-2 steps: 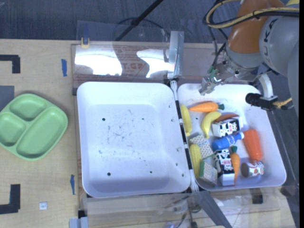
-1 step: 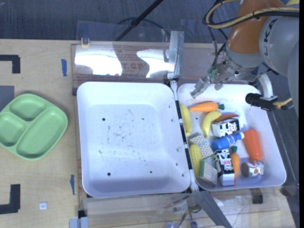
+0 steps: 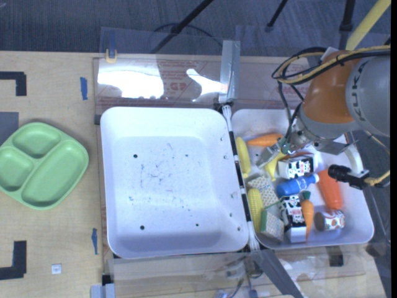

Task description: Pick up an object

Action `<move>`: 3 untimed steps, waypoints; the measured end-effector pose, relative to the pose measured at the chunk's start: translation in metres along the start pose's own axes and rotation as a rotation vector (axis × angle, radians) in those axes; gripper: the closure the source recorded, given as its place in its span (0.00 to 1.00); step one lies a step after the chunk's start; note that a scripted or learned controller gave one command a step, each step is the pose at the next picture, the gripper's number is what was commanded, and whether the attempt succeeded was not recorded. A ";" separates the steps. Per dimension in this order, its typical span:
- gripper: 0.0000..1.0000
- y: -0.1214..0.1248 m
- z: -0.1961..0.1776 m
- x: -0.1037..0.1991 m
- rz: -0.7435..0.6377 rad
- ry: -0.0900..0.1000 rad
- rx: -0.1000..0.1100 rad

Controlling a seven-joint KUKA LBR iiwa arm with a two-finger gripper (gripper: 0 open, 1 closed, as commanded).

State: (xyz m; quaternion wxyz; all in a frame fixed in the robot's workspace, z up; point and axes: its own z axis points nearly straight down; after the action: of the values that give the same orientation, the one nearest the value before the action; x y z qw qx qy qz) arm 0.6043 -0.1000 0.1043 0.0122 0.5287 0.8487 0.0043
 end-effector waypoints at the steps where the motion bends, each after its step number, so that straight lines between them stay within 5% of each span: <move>1: 0.00 -0.010 0.018 -0.009 0.030 0.012 0.013; 2: 0.00 -0.022 0.018 -0.025 -0.188 0.016 0.014; 3: 1.00 -0.020 0.006 -0.027 -0.186 0.012 0.007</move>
State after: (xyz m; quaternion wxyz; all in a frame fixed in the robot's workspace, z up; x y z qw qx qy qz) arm 0.5980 -0.1331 0.0989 0.0058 0.4476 0.8942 0.0033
